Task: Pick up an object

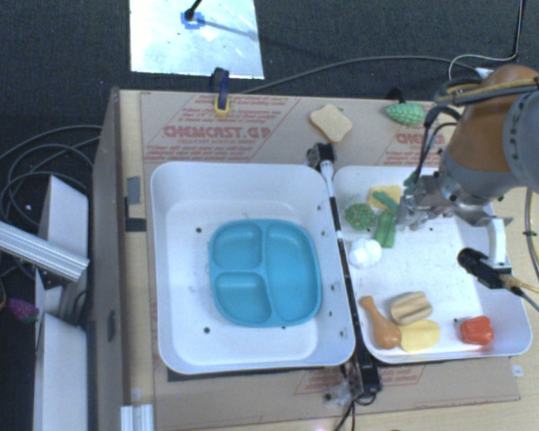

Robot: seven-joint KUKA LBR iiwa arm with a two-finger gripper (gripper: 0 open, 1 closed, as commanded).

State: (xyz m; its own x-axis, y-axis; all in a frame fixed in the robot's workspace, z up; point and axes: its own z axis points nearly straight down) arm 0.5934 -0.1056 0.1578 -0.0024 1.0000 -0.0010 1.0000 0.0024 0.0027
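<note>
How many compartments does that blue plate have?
3. The blue plate in the left bin has one long compartment down its right side and two smaller ones on its left, one at the far end and one at the near end.

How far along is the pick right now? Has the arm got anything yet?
Done: the arm has reached into the right bin, its hand low over the cluster of green pieces and a yellow piece. In hand: nothing visibly held; its grip is hidden from this view. Left: a confirmed grasp and lift. The toy drumstick, bread roll and red piece lie untouched near the front.
</note>
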